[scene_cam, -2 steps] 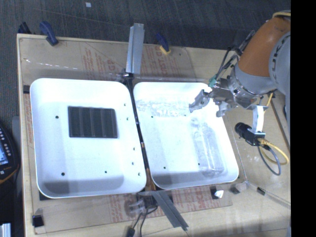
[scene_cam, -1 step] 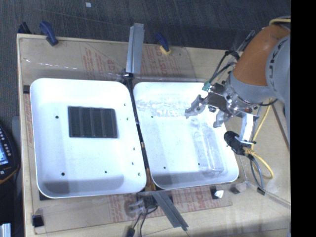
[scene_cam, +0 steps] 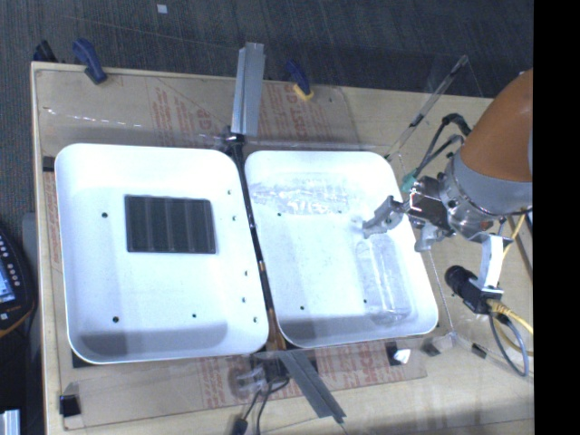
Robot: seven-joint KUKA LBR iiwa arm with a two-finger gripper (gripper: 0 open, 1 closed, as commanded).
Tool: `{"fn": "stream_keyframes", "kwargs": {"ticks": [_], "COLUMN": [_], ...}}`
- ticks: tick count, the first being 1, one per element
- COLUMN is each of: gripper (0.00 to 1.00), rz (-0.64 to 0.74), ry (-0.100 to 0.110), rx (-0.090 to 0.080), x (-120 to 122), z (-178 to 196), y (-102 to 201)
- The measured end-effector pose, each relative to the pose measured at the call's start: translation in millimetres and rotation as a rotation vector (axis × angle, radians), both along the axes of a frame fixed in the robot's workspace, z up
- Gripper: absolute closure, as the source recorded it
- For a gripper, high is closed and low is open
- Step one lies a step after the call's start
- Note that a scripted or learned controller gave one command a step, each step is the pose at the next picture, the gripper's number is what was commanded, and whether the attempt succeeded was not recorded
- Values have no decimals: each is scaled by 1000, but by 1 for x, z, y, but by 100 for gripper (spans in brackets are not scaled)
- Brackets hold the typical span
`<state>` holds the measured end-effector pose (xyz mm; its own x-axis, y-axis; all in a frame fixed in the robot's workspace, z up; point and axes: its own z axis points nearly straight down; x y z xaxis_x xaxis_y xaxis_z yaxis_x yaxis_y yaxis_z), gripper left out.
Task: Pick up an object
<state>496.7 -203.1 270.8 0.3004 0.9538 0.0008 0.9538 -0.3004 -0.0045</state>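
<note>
hovering gripper (scene_cam: 391, 214) near bin rim (scene_cam: 426, 284)

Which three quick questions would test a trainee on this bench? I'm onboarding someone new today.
1. True or false: the dark ribbed panel lies in the left bin.
2. Which bin does the gripper reach over? A) left B) right C) neither
3. What kind of object lies in the right bin below the gripper?

Key:
1. True.
2. B, at that bin's right edge.
3. A clear plastic bottle, lying on its side; crinkled clear wrap lies near the bin's far wall.
</note>
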Motion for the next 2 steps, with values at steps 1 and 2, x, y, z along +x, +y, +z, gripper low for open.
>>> {"fn": "stream_keyframes", "kwargs": {"ticks": [1,2], "gripper": [0,0], "rz": [227,314], "ry": [-6,-4], "rx": [-4,-3], "x": [-19,-19], "z": [26,37], "y": [3,2]}}
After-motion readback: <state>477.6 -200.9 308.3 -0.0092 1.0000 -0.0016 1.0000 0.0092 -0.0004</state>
